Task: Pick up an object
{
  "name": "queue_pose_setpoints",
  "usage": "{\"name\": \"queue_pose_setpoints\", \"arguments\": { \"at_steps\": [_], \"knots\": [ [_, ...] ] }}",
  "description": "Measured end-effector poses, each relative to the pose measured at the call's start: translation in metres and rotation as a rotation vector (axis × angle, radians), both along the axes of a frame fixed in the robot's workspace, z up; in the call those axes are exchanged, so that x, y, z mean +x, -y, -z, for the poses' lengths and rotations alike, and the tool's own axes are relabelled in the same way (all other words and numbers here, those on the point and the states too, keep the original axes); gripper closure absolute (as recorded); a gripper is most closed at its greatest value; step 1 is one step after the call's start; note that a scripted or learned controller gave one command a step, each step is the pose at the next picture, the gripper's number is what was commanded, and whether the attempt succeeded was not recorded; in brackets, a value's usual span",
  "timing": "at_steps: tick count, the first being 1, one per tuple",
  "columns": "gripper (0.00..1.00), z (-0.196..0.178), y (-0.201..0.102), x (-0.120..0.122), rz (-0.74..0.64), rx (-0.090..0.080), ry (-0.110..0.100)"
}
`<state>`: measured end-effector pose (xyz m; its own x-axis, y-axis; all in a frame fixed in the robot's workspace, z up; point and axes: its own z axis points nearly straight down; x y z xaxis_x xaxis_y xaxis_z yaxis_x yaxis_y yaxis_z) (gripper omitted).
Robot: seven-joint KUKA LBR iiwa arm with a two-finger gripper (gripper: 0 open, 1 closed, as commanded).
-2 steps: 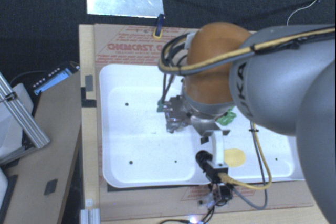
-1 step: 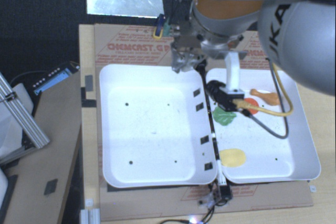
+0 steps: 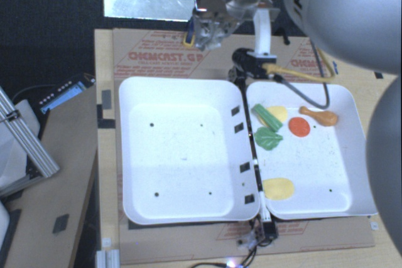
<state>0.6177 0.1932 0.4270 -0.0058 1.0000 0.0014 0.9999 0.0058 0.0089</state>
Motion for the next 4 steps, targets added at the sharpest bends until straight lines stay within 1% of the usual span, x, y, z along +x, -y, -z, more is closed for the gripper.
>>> {"name": "queue_pose_setpoints", "arguments": {
  "at_steps": [1, 2, 3, 4],
  "knots": [
    [1.00, 0.051, -0.011, -0.089, -0.002, -0.002, -0.017],
    [1.00, 0.060, -0.012, -0.024, 0.005, -0.001, -0.004],
    [1.00, 0.084, -0.017, -0.083, 0.000, -0.002, -0.013],
    [1.00, 0.109, -0.043, -0.134, -0.002, -0.001, -0.013]
  ]
}}
